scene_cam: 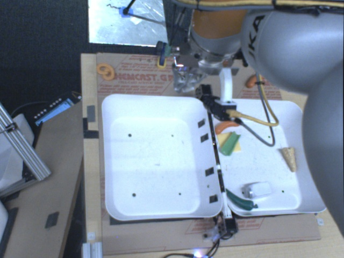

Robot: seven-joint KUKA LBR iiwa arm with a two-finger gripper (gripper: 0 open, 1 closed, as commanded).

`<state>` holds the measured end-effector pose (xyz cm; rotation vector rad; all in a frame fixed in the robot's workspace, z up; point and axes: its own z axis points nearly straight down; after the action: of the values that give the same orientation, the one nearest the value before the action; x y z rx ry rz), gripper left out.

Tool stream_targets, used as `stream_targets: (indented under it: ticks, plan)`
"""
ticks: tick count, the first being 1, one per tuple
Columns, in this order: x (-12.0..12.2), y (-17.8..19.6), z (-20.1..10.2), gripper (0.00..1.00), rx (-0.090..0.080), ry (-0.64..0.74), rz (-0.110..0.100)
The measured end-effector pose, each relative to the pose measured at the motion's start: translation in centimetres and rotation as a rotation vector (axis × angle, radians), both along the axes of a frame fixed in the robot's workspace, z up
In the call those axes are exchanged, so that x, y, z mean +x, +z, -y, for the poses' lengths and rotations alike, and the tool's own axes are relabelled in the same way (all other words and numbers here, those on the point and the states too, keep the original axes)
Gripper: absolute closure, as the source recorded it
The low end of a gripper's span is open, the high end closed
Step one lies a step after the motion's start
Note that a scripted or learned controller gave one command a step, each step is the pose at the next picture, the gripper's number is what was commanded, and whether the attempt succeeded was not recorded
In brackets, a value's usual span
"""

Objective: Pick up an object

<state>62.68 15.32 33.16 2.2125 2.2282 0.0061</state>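
I cannot tell the jaws' opening; the green-and-yellow flat block [230,143], well apart from them, looks light and stiff; grip across its long sides.

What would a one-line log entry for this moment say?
gripper: over printed cardboard | flat green block, tan wedge: in right-hand white bin

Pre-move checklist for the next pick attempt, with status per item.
1. Targets in right bin: ok. It holds a green block, orange piece, tan wedge, pale object and dark green piece.
2. Gripper above a target: not ok, it sits past the bins' far edge.
3. Gripper empty: cannot tell.
4. Green block clear of orange piece: not ok, they are crowded together by the divider.
5. Tan wedge isolated: ok.
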Motion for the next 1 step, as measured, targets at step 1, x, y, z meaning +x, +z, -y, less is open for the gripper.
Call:
stream_targets:
  ticks: [1]
  plan:
    - [2.68, 16.52, 1.32, 1.00, 0.002, -0.002, 0.018]
